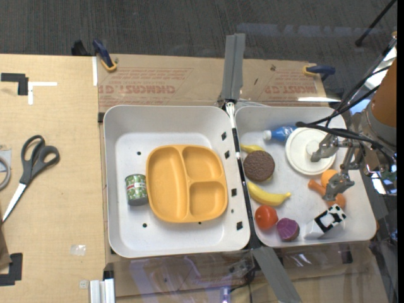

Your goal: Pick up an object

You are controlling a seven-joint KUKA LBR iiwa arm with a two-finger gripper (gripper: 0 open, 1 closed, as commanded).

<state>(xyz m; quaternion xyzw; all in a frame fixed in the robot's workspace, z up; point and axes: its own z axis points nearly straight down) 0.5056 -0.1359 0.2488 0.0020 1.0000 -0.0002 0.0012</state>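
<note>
Presently the gripper [334, 166] hangs over the right bin [363, 232], seemingly open with nothing between its fingers, poised above an orange toy [325, 180], likely its target, beside the white plate [309, 150].

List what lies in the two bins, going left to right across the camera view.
Green can → yellow divided plate → brown cookie → purple toy → white plate → black-and-white block.
</note>
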